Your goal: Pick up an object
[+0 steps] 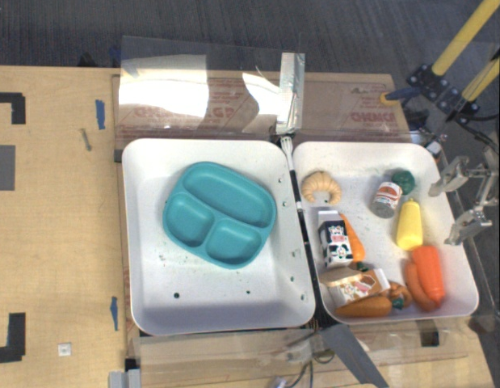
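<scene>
The gripper [462, 201] sat at the right bin's [359, 153] right rim, fingers spread, nothing between them. Closest pick looked like the yellow bottle [409, 224], just left of it, long axis running far-to-near, orange carrot [428, 272] right below.

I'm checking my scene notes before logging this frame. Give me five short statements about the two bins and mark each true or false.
1. The teal divided plate lies in the left bin. True.
2. The croissant lies in the left bin. False: it lies in the right bin, near the divider.
3. The yellow bottle sits above the orange carrot in the view. True.
4. The plate holds food. False: its compartments are bare.
5. The small can is beside a dark green object. True.
</scene>
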{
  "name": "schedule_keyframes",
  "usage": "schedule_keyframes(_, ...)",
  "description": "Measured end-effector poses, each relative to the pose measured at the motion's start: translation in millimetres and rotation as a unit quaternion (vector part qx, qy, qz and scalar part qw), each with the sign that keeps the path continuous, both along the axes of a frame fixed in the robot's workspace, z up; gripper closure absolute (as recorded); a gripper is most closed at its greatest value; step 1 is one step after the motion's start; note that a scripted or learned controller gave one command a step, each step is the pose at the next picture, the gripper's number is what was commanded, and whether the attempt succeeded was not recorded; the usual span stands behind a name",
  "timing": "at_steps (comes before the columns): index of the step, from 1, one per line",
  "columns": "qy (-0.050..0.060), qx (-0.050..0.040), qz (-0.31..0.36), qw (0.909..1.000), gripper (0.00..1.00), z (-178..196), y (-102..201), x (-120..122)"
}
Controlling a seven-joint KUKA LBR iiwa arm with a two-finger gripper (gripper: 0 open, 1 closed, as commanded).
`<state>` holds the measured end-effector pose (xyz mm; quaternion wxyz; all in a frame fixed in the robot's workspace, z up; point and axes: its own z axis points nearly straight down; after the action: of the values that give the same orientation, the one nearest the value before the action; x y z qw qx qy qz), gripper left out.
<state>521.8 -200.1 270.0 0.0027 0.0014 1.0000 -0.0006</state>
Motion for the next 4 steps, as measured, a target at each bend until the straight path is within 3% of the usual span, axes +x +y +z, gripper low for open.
schedule_keyframes(1,0.002,0.0011,0.025,0.9997,0.0,-156.4,-22.5,-15.9)
schedule_keyframes(2,-0.004,-0.0024,0.094,0.9955,0.0,-176.2,52.7,1.2)
schedule_keyframes(3,-0.013,-0.017,0.108,0.9939,0.0,-172.4,74.0,15.6)
schedule_keyframes(4,-0.01,-0.0071,0.072,0.9973,0.0,-174.3,91.8,17.8)
